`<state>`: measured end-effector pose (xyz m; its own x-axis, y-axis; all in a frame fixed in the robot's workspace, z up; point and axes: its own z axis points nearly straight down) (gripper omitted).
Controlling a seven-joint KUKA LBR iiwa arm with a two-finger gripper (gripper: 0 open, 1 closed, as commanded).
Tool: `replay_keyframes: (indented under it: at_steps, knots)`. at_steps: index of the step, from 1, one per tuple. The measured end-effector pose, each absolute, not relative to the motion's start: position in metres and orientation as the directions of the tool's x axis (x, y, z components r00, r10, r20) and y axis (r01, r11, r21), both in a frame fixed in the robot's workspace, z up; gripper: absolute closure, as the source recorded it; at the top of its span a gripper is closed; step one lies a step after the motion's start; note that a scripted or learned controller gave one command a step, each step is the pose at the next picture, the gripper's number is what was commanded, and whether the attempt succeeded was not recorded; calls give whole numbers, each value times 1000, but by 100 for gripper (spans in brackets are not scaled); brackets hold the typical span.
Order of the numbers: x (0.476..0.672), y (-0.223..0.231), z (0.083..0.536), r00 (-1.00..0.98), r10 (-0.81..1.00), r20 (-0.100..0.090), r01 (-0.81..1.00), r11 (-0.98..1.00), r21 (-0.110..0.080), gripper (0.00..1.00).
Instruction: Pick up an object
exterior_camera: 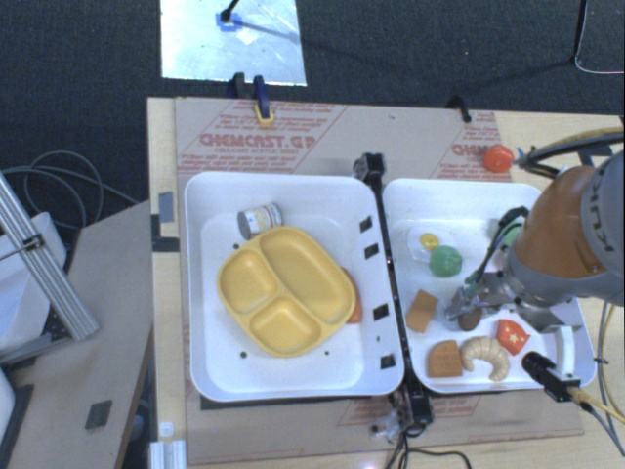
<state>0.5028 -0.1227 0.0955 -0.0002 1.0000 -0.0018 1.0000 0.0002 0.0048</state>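
We think the grab could miss here, because the pincer is low in the right white bin among crowded toys, and it may bump the curved tan croissant or the small brown block away. We cannot tell if it is grasping anything. The grey arm with the orange band bends down from the right.
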Motion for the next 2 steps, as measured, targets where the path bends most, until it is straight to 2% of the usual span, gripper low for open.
replay_keyframes:
  at_steps: [1, 2]
  knots:
    - [506, -32, 190, -14, 1000, 3, 1000, 14, 9, 100]
    - [487, 7, 220, -9, 1000, 2, 1000, 9, 5, 100]
